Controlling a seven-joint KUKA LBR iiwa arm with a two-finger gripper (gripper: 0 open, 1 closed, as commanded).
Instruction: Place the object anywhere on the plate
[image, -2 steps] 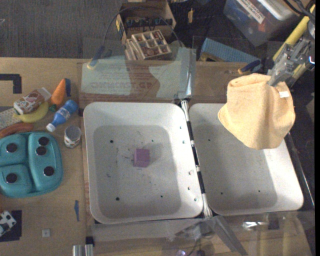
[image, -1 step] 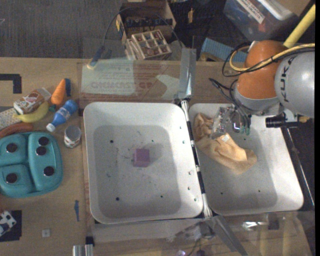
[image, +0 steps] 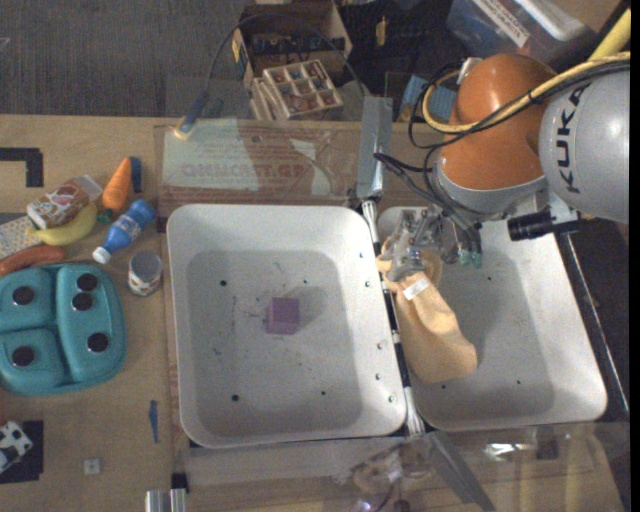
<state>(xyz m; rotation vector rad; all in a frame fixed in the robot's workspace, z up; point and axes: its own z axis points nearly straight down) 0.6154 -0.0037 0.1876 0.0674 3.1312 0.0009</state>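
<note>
A small purple cube (image: 282, 315) lies near the middle of the left bin (image: 200, 400). A tan, soft-looking elongated object (image: 437, 328) with a white tag lies along the left side of the right bin (image: 545, 350), slanting from upper left to lower right. My gripper (image: 411, 254) hangs over the upper end of this tan object, close to the wall between the two bins. Whether it touches or holds the tan object is hidden by the wrist. The grey arm with its orange band (image: 495, 120) reaches in from the upper right.
Left of the bins on the bench sit a teal moulded tray (image: 60, 325), a small can (image: 145, 272), a blue bottle (image: 125, 230), a banana (image: 65, 230) and a carrot (image: 119, 184). A box of compartments (image: 300, 85) stands behind the bins.
</note>
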